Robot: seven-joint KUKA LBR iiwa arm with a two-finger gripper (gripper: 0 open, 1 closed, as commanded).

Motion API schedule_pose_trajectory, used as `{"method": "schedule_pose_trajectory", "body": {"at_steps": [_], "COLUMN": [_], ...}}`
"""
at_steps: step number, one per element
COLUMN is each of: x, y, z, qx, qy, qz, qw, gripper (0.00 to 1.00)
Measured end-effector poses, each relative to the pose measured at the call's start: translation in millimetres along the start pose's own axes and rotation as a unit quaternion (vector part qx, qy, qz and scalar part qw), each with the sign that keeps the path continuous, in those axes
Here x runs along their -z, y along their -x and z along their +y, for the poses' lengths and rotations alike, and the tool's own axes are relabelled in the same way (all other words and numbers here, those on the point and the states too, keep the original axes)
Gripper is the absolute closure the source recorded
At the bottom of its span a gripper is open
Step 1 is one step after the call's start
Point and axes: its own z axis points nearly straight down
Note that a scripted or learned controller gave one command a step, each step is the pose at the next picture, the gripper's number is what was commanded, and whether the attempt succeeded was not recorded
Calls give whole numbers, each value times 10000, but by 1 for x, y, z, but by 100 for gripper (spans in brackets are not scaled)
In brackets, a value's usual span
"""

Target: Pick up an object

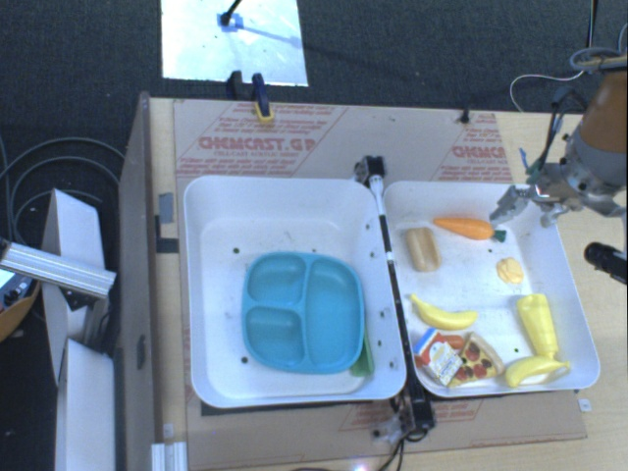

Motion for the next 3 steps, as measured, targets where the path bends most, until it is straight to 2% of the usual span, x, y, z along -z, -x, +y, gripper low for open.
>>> {"method": "schedule_pose_trajectory", "body": {"at_steps": [1, 2, 3], "x": [-35, -120, -108], "y": [-72, -47, -27], "z": [-11, 21, 48], "qx": [28, 4, -21], "qy": [-19, -8, -213], "qz": [15, -6, 77], "qw": [10000, 10000, 9997], "gripper": [0, 0, 0]}}
